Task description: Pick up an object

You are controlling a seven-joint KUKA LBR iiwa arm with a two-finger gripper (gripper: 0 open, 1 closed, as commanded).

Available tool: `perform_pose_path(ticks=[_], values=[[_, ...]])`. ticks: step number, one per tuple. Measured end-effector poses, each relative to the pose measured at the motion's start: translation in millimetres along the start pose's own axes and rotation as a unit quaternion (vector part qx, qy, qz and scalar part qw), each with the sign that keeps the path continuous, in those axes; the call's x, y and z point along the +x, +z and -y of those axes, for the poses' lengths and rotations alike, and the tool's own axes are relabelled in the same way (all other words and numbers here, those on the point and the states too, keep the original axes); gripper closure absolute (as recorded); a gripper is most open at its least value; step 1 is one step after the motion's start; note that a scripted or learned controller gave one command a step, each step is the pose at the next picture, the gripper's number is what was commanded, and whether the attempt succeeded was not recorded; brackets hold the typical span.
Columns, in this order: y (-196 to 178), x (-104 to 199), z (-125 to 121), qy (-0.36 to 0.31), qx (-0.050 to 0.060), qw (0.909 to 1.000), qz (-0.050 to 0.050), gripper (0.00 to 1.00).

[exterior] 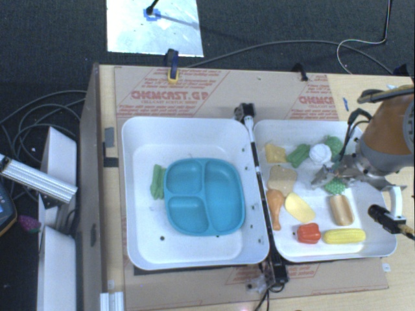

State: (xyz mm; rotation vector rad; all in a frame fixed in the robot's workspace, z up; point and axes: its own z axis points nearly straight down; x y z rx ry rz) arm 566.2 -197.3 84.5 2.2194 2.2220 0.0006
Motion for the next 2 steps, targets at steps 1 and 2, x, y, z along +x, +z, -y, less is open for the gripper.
perform_pose_path(ticks=[1,2], values=[[-11.0,-0.2,-1.1,0.0,-0.002,1.0,0.001,1.0],[-62.8,108.8,-78.0,-0.002,-0.002,1.0,-0.001,1.0]])
